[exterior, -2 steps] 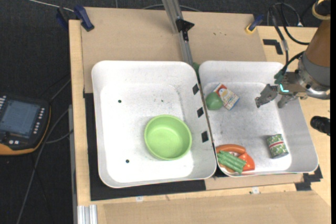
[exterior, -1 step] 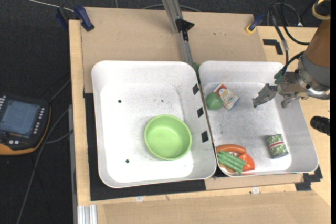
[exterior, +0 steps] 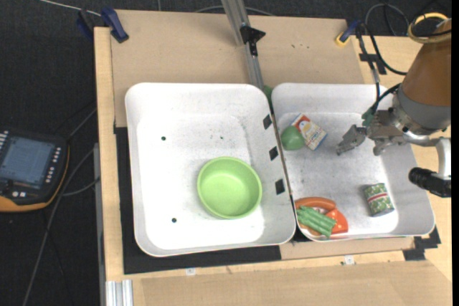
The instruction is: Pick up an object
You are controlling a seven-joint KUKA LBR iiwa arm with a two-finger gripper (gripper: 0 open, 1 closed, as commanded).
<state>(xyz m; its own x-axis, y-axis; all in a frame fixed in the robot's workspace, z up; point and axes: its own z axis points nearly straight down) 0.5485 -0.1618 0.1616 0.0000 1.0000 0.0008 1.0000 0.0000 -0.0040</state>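
Two shallow white bins with speckled, rounded walls sit side by side on a tan bench. The left bin (exterior: pixel 147 125) holds a smooth, round, light green bowl (exterior: pixel 229 187) near its lower right. In the right bin (exterior: pixel 337 95) lie a small green ball (exterior: pixel 291 139) touching a white carton with red print (exterior: pixel 310 132), a short cylindrical can with a green patterned label (exterior: pixel 378 199) toward the lower right, and an orange plate carrying green, pod-like pieces (exterior: pixel 320 217) against the lower left wall; what those pieces are is hard to make out. The arm enters from the right, its orange band cut off by the frame edge, wrist angled down and to the left. The gripper (exterior: pixel 351 142) hangs over the middle of the right bin, its dark metal fingers (exterior: pixel 347 146) spread apart with nothing between them, near the carton but apart from it.
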